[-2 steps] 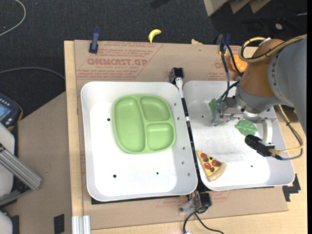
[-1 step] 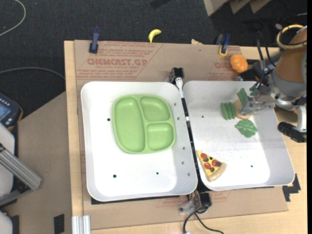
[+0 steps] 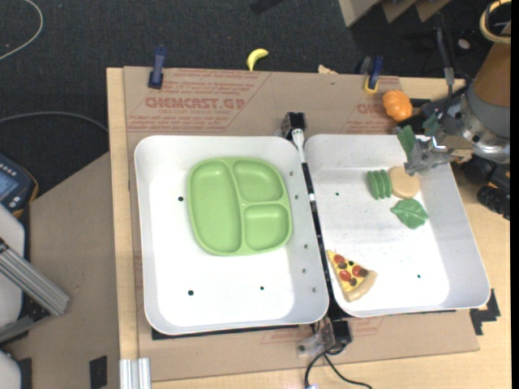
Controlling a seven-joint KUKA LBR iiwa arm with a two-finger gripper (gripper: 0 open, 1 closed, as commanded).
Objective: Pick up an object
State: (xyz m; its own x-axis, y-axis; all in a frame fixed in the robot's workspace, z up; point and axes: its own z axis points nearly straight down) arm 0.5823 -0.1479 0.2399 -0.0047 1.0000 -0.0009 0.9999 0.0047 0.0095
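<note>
The pincer (image 3: pixel 419 154) hung low over the right bin's far edge, its grip impossible to tell.

In the left bin (image 3: pixel 162 298) lay a green divided plate (image 3: pixel 240 206), smooth, rigid plastic. In the right bin (image 3: pixel 454 290) lay a pizza slice (image 3: pixel 352 275), a ribbed green piece (image 3: pixel 379 184), a tan disc (image 3: pixel 405 185) just beneath the pincer, and a green leaf (image 3: pixel 409 212): probably light, stiff toy food, best pinched across narrow sides.

We see the table (image 3: pixel 203 100), a brown printed board, bearing two shallow white bins. The left bin (image 3: pixel 162 282) lies at its middle, and the right bin (image 3: pixel 454 274) touches that bin's right side. Behind the left bin, a blue clamp (image 3: pixel 156 66) grips the table's far edge, a yellow banana-shaped piece (image 3: pixel 256 57) near it.
</note>
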